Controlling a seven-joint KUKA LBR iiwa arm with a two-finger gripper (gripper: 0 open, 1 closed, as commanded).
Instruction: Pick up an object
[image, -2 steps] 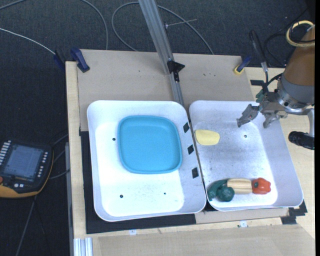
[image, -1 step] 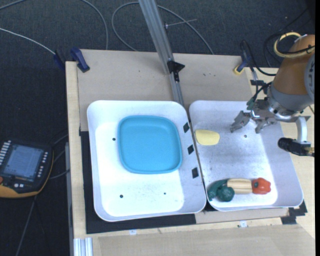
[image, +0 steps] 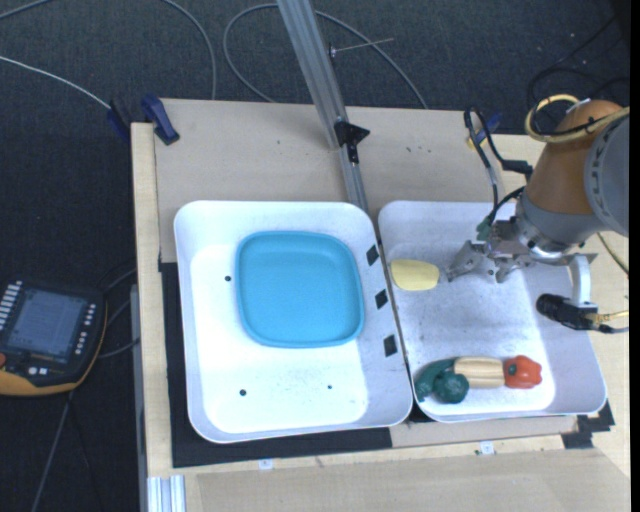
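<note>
So here's what we've got on the desk: two shallow white bins sitting side by side. The left bin has a light blue square plate lying flat in it, a bit toward the far side. The right bin is where all the small stuff is.

The grey arm with its orange band comes in from the right and drops into the far half of the right bin. The gripper sits low over the bin floor and points left. We honestly can't tell how the jaws stand, whether spread or closed; the metal bits just blur together from up here. We can't see anything between them.

Just left of the gripper, close to the bin's left wall, there's a pale yellow rounded object, might be a toy lemon or a bit of sponge, we can't say. It lies very close to the gripper tip; whether they touch, we can't make out.

Along the near edge of the same bin we've got three things in a row: a dark green lump, a tan cylinder-ish piece touching it, and a red tomato-looking toy at the right end.

A black handheld pendant rests on the floor off to the left.
</note>
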